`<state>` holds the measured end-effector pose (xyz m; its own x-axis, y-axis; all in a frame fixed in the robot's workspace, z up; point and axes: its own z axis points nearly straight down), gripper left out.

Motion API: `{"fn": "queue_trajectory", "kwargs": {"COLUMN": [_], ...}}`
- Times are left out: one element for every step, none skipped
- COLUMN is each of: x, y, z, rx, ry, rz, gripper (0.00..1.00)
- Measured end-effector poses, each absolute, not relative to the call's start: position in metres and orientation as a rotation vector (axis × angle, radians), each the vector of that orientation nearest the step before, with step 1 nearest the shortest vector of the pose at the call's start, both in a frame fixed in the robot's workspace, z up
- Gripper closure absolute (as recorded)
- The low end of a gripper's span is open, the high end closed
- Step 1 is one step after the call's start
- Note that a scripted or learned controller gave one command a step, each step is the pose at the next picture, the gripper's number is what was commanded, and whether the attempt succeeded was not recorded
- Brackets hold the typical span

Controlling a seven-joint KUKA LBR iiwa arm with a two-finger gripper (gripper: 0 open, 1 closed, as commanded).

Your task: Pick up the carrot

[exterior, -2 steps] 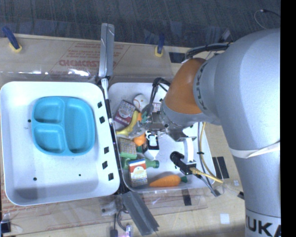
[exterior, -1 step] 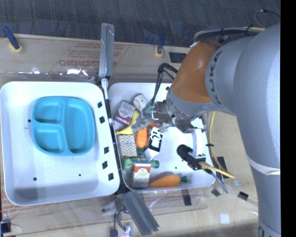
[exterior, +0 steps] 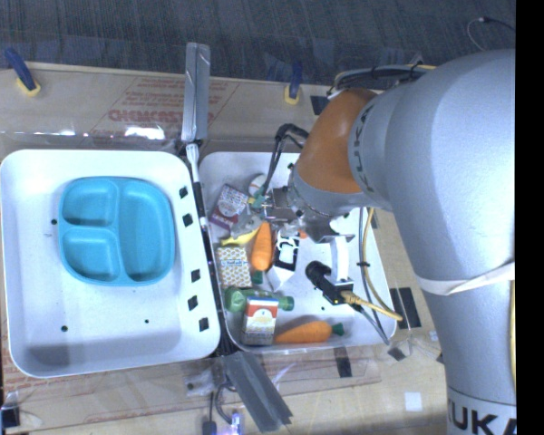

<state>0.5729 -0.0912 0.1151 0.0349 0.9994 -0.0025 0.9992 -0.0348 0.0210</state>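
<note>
Apparently the end effector (exterior: 286, 217) hangs just right of an upright carrot (exterior: 262, 246) in the right bin (exterior: 381, 320), likely lining up a grasp; another carrot (exterior: 301, 333) lies below. Whether it grips cannot be told.

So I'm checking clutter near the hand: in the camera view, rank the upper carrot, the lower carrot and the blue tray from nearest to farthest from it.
1. Upper carrot, in the right bin just beside the hand.
2. Lower carrot, along that bin's near edge.
3. Blue tray, across in the left bin.

"UKA" on arm base (exterior: 480, 415)
</note>
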Motion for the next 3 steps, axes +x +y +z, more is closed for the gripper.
{"fn": "queue_trajectory", "kwargs": {"x": [0.565,0.552,0.576], "y": [-0.109,-0.105,-0.106], "z": [0.106,0.107,0.106], "rx": [1.974,1.873,2.056], "ry": [2.414,2.472,2.347], "rz": [0.026,0.028,0.021], "gripper": [0.00,0.00,0.00]}}
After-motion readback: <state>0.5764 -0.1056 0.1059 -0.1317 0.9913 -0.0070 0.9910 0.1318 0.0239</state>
